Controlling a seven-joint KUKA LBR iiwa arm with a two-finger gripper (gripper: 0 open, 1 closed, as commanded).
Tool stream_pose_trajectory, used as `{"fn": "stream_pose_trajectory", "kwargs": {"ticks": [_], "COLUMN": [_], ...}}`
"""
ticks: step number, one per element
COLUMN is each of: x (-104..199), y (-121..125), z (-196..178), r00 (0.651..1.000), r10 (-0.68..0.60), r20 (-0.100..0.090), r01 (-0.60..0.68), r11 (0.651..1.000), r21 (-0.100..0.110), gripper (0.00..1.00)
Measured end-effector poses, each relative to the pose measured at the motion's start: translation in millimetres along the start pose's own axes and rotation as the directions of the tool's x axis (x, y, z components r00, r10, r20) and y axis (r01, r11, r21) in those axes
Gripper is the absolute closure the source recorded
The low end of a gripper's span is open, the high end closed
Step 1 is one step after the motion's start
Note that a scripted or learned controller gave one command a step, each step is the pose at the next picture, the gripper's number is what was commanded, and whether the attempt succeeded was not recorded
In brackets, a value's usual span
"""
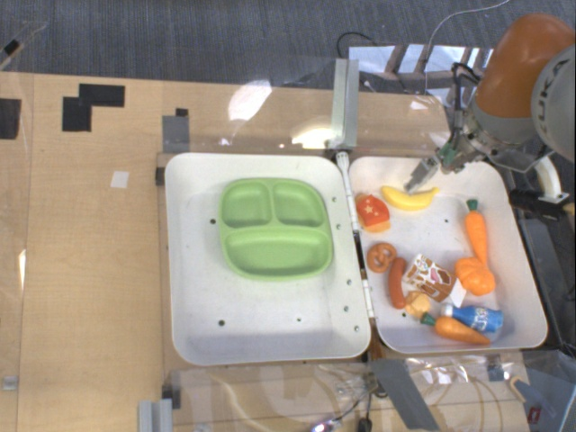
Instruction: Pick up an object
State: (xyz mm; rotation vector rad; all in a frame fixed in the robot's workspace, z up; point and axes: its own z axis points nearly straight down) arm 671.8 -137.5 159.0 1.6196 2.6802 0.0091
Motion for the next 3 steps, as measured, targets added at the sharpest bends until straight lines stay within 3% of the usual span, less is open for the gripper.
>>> {"fn": "stream_pose_trajectory", "kwargs": {"ticks": [1,2,3], "x": [19.5,19.6,92.8], "y": [-5.8,-2.0,44.1], "z": [70.3,56.1,-63.9], "r00": [0.996,0.996,1.0], "r10": [-0.088,-0.089,-0.025], "r20": [0.0,0.004,-0.002], "r01": [0.088,0.089,0.025], "r11": [0.996,0.996,1.0], "r21": [0.001,-0.008,0.0], "gripper": [0.0,1.0,1.0]}}
